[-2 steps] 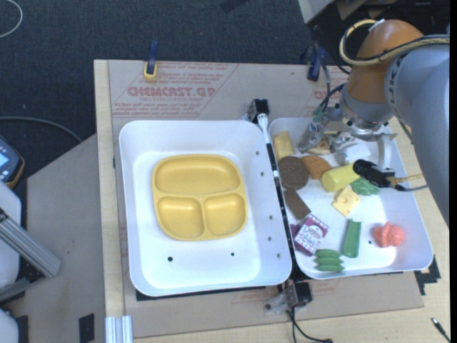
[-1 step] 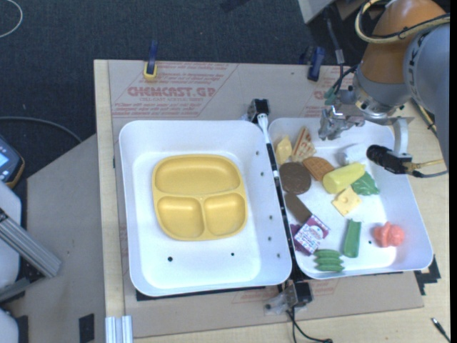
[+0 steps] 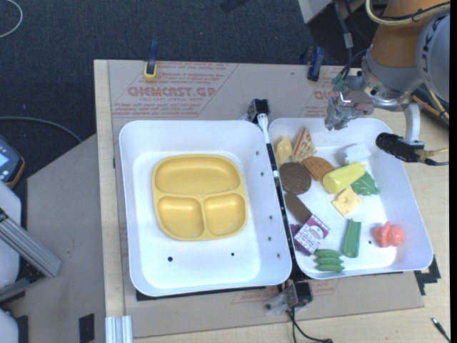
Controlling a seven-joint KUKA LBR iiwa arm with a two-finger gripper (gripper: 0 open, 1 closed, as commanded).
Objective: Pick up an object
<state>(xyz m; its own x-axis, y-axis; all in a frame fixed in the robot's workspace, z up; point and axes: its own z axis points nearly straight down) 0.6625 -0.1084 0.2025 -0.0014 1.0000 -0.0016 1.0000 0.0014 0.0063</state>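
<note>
Nearest the camera, along the front of the right bin [image 3: 414, 191], lie a green pea pod [image 3: 329, 260], a purple packet [image 3: 310, 235], an upright-looking green vegetable [image 3: 351, 238] and a pink-red piece [image 3: 388, 234]. All appear to be small toy foods of light plastic or rubber, stiff enough to bear a pinch and unlikely to break. The packet lies flat and would probably be hard to get fingers under; the pea pod is narrow and could be taken across its short side.

A step farther in sit a yellow cheese block [image 3: 345, 201], a green leafy piece [image 3: 365, 185], a yellow corn-like piece [image 3: 343, 177] and a brown round disc [image 3: 294, 178]. The yellow corn-like piece seems the best candidate: it is chunky, stands proud of the bin floor and offers two opposing sides across its width, though its rounded skin may be slippery and neighbours crowd it closely. The disc is low and flat, a poor target.

Towards the back are a tan bread-like piece [image 3: 318, 167], a wedge sandwich [image 3: 303, 143] and a small white object [image 3: 355, 153].

The left bin [image 3: 136, 191] holds a yellow divided plate [image 3: 199, 196], too wide for a pinch except at its rim.

Farthest away, the claw [image 3: 340, 118] hangs above the right bin's back edge, with nothing visible in it; whether it is open or closed cannot be told. Both bins rest on the bench [image 3: 178, 88].
</note>
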